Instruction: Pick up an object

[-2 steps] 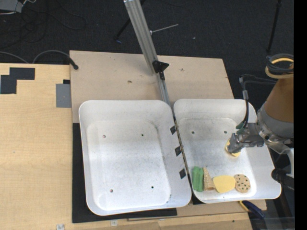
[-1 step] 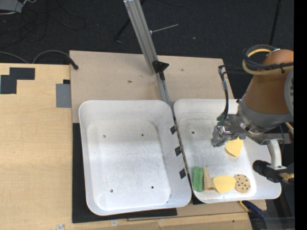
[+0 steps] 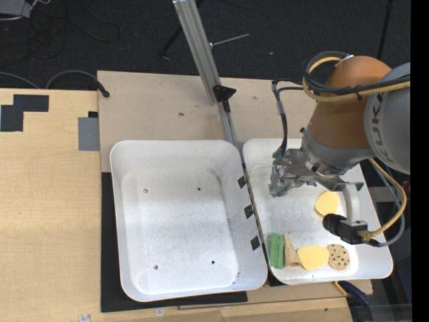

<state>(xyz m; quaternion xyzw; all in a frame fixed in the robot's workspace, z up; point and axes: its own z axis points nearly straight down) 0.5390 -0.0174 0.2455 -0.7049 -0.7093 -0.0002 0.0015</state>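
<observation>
A flat yellow oval [image 3: 312, 257] lay near the front edge of the right bin [image 3: 375, 268], between a crumbly tan slice [image 3: 291, 251] beside a green ribbed strip [image 3: 276, 250] and a round chocolate-chip cookie [image 3: 338, 257]. A second yellow disc [image 3: 326, 203] sat further back. The metal gripper [image 3: 280, 183] hung above the bin's bare middle; whether it was spread or pressed together could not be told
</observation>
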